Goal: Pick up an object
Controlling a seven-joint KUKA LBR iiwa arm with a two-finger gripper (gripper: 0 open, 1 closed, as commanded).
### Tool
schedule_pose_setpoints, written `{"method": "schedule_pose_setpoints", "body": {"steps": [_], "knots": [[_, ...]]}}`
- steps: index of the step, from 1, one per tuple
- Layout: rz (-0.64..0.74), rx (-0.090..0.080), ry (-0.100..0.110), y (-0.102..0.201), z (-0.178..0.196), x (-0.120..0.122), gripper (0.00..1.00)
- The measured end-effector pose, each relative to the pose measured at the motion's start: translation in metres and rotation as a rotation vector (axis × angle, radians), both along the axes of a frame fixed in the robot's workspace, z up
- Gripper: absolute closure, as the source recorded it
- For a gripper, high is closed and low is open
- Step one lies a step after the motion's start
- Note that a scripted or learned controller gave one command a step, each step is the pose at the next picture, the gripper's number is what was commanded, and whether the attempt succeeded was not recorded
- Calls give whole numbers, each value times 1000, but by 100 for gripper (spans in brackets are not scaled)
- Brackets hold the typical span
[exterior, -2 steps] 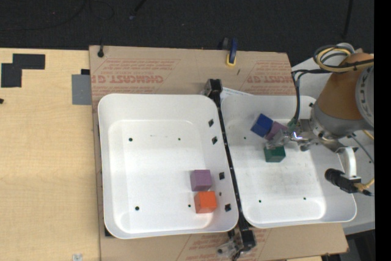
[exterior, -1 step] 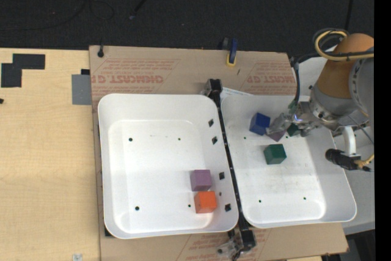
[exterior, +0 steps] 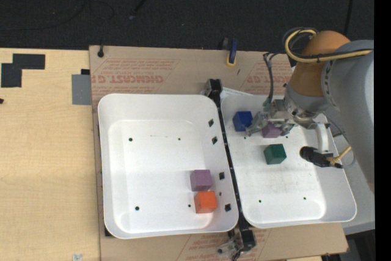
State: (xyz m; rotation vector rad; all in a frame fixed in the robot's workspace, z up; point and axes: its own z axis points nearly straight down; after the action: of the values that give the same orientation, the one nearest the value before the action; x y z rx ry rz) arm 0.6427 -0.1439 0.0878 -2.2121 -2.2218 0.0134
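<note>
My gripper (exterior: 273, 123) is low in the right bin (exterior: 305, 205), near its far edge. A small purple block (exterior: 272, 130) lies directly under it, partly hidden by the gripper's body. A blue block (exterior: 242, 120) sits just left of the gripper, close to the divider between the bins. A green block (exterior: 275, 153) rests a little nearer the front, below the gripper. In the left bin (exterior: 122, 150), a purple cube (exterior: 200, 179) and an orange cube (exterior: 206, 202) sit together near the front right corner.
The arm's grey body and orange band (exterior: 324, 49) hang over the right bin's far right side. A black part of the arm (exterior: 314, 156) sits right of the green block. A blue clamp (exterior: 231, 52) stands on the board behind the bins.
</note>
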Motion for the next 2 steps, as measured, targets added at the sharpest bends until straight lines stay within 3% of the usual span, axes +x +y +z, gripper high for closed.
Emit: {"method": "schedule_pose_setpoints", "body": {"steps": [1, 2], "knots": [[-1, 0, 0, -2, 10, 0, 100], [1, 3, -12, 61, 65, 2, 100]]}}
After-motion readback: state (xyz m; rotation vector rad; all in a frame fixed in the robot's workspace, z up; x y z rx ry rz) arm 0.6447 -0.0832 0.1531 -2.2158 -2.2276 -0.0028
